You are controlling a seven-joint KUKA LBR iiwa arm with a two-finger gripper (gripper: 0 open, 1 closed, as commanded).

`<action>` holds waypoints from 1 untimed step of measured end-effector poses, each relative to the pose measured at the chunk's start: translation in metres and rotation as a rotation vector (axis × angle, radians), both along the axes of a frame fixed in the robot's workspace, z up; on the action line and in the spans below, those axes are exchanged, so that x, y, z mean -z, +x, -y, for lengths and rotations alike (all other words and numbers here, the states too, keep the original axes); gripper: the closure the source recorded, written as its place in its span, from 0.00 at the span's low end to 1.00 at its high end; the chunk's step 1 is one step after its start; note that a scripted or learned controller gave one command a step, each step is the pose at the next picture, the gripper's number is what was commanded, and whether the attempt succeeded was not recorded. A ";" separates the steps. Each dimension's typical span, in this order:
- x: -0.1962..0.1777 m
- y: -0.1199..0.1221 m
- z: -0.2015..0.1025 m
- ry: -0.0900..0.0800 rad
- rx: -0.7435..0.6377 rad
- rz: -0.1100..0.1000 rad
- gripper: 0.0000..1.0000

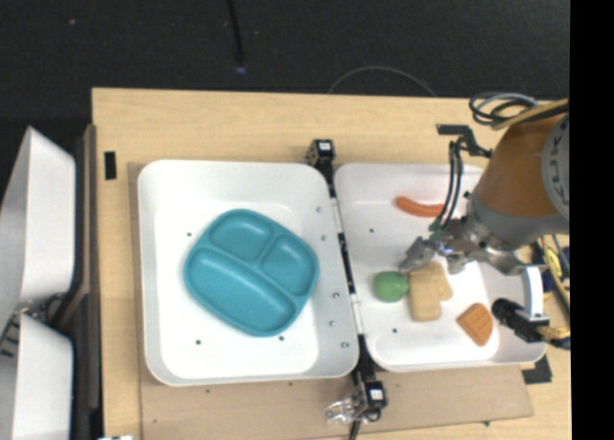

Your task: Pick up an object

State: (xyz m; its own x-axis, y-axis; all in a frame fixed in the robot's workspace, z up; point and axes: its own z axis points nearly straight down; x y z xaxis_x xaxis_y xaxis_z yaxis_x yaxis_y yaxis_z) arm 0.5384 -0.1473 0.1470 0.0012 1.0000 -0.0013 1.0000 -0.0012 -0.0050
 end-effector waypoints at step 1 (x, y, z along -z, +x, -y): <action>0.046 0.001 0.002 -0.003 0.001 0.009 0.00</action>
State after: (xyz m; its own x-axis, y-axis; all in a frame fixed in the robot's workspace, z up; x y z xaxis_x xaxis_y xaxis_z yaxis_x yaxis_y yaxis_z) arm 0.5396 -0.1496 0.1009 0.0020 1.0000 -0.0045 1.0000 -0.0020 0.0041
